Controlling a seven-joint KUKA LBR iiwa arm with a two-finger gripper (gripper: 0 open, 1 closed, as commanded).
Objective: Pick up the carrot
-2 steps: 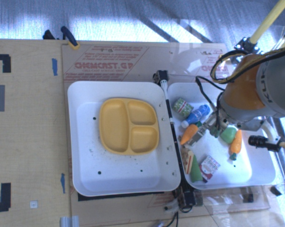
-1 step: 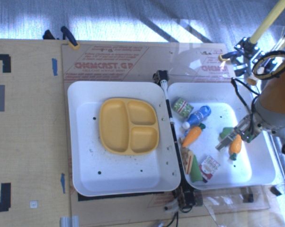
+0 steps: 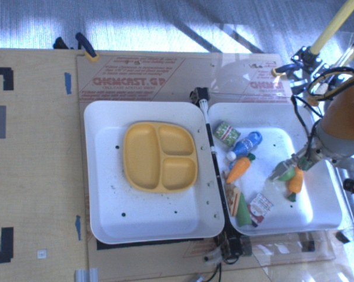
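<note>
Wooden bench [image 3: 36,157] bearing two shallow white bins side by side, seen from above at a slant. Left bin [image 3: 100,216] contains a yellow divided plate [image 3: 160,156]. Right bin [image 3: 324,213] contains the smaller items. The grey arm [image 3: 336,140] enters from the right, and its hand [image 3: 290,170] is low over the right half of the right bin; whether the hand is wide, narrow or gripping cannot be told. One carrot, the right carrot [image 3: 295,182], lies just beside and partly under the hand. A second, the left carrot [image 3: 238,168], lies near the bin's left wall, touching a blue bottle [image 3: 247,142]. Above it is a green can [image 3: 226,133]; below are a red-and-white packet [image 3: 260,206] and a green vegetable [image 3: 243,216].
</note>
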